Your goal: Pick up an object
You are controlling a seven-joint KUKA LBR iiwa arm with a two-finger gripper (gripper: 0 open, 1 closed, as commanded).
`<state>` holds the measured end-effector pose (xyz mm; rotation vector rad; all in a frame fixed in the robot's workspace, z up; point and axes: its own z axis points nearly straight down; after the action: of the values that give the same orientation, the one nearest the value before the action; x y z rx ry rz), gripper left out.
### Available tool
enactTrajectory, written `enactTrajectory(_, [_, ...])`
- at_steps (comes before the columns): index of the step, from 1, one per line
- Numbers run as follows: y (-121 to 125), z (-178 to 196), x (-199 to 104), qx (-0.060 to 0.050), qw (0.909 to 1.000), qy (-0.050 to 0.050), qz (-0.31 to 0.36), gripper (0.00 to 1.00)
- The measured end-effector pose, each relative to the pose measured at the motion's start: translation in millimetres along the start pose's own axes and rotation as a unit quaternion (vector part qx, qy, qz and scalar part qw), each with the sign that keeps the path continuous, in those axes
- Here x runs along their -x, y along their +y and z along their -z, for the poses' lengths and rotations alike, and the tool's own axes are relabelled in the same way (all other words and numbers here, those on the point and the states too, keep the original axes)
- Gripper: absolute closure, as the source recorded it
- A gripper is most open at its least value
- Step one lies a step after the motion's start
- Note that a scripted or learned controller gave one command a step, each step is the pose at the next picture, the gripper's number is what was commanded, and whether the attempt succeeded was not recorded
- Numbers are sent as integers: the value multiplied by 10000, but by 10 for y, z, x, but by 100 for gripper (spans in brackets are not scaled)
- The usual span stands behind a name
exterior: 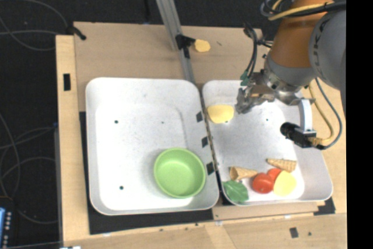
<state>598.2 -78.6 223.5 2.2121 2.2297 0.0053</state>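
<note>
Right bin, near edge: green leaf-shaped toy at the near left corner; red tomato-like toy to its right; yellow lemon-like toy touching the red one's right side. Just beyond them, two tan cone-shaped pieces: one left, one right, both lying flat.

Left bin, near right part: green bowl, upright.

Right bin, far left corner: pale yellow rounded object, lying against the wall between the bins.

Gripper: just right of the pale yellow object, low over the bin floor; whether it is open, closed, or touching the object cannot be told. Grey arm with orange band rises behind it to the right.

Bench, far side: small yellow piece beside a slanted metal post.
</note>
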Motion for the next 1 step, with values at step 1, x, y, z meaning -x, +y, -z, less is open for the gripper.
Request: enactTrajectory(1, [37,-57,-514,-17,10000,-2,-4,100])
